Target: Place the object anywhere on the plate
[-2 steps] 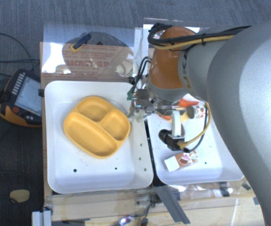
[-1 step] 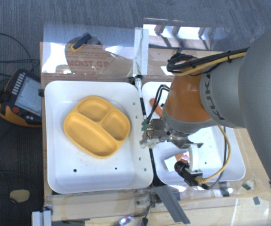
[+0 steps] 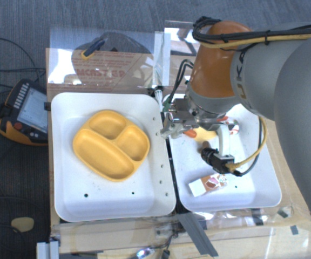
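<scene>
You see a thick, smooth grey arm casing [image 3: 285, 80] with a glossy orange band [image 3: 220, 58] above the wrist, black cables [image 3: 252, 35] looped over it, a yellow cable [image 3: 252, 156] trailing below, and a metal-and-black wrist assembly [image 3: 190, 115].

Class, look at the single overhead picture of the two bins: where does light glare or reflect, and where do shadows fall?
In the camera view, glare streaks the clear plastic sheet behind the bins and the shiny strip at the bench's front edge; the arm shades part of the right bin; the yellow plate is evenly lit with soft shading in its compartments.
</scene>
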`<state>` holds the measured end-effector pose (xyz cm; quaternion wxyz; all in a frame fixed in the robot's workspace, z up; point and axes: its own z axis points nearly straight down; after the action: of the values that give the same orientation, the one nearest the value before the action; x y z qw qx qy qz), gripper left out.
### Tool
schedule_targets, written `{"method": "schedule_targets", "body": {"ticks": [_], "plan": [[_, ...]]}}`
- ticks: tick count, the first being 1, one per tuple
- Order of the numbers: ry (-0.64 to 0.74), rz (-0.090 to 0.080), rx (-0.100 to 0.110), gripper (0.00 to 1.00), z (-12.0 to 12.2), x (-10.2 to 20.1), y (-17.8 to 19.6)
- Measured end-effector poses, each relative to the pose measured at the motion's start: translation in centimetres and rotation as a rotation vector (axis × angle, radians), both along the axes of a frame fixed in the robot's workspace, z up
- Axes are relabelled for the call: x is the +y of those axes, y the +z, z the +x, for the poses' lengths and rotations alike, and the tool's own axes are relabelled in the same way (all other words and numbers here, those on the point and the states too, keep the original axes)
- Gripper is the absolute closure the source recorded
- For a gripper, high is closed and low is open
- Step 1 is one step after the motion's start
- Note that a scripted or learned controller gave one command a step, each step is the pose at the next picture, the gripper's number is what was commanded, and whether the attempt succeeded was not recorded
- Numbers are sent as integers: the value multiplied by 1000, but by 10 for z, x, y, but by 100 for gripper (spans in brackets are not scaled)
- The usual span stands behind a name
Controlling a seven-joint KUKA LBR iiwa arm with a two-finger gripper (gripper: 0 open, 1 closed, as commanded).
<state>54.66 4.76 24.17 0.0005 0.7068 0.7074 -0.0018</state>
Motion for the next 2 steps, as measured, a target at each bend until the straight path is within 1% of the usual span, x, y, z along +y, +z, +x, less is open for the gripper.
{"method": "schedule_targets", "body": {"ticks": [1,2], "plan": [[3,2,3,100,1,127,-8],[1,1,2,100,-11,136,-4]]}}
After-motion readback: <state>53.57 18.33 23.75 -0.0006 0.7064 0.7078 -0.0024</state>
